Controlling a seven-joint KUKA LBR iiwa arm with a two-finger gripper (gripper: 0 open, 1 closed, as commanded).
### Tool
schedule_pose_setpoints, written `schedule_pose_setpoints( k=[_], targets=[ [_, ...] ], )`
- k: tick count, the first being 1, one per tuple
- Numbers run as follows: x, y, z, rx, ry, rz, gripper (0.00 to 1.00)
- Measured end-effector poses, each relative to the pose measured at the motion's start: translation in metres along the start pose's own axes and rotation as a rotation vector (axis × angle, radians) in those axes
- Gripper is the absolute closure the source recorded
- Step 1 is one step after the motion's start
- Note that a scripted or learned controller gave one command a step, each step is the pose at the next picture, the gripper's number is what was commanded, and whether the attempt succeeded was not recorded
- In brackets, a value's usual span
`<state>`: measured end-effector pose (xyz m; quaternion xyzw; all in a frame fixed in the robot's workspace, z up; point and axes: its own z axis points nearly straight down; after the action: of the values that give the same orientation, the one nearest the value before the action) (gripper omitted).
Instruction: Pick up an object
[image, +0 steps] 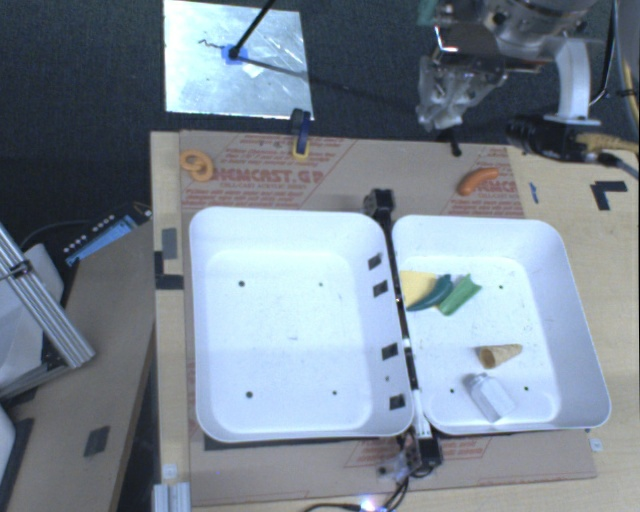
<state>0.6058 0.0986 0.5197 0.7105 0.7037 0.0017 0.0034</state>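
Note:
The right bin (560, 290) holds a yellow wedge (420, 288) touching a green piece (457, 294) near its left wall. A tan cone-shaped piece (498, 354) lies lower down, and a small grey bottle (485, 395) rests by the front rim. My gripper (442, 110) hangs high above the bench behind the right bin, far from all of these objects. Nothing can be seen held below it.
The left bin (290, 320) sits beside the right one, joined by a black hinge strip (392, 300). On the cardboard behind lie an orange sausage-shaped toy (478, 180), an orange ring (196, 165) and a yellow-blue clamp (299, 135).

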Motion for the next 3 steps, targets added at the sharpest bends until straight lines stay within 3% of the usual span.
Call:
schedule_pose_setpoints(
  k=[1,2,3],
  targets=[
    [-0.015,0.065,-0.016,-0.001,0.002,-0.009,1.0],
    [-0.092,0.063,-0.015,0.005,0.001,-0.004,1.0],
    [-0.022,0.06,0.237,0.018,0.003,-0.016,1.0]
  ],
)
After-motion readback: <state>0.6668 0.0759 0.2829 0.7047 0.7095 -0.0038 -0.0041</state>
